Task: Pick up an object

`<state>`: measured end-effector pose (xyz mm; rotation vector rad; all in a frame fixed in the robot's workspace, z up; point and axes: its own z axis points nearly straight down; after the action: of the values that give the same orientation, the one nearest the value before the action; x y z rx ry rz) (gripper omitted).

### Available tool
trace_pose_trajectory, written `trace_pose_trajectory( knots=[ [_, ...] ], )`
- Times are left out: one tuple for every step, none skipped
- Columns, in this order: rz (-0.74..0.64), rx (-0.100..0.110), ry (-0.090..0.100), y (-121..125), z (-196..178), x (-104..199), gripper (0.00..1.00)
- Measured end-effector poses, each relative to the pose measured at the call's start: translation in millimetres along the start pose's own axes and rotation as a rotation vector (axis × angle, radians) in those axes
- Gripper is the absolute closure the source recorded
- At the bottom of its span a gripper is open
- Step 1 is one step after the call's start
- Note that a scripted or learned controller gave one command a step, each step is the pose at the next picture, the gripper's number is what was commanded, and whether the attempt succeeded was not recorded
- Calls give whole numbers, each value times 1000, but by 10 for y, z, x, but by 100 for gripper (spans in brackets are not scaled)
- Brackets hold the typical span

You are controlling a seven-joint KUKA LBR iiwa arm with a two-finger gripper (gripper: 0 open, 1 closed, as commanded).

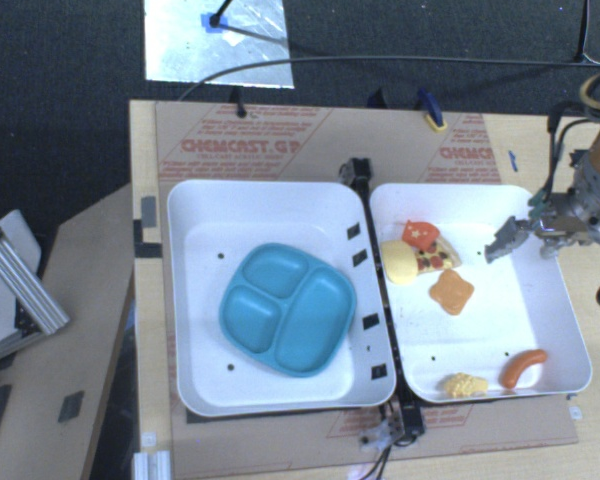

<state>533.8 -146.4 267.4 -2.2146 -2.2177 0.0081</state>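
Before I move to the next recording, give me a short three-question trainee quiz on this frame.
1. True or false: the blue divided plate lies in the left bin.
2. Which toy lies nearest the right bin's front edge beside the sausage? A) pizza slice B) yellow crinkled piece C) orange toast
3. Fill in: the gripper hangs over the ___ bin.

Key: 1 true. 2 B, the yellow crinkled piece. 3 right.
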Motion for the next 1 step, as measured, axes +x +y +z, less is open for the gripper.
trace_pose_trajectory(
  knots=[
    [-3, -11, -2, 20, -54, 3, 0]
  ],
)
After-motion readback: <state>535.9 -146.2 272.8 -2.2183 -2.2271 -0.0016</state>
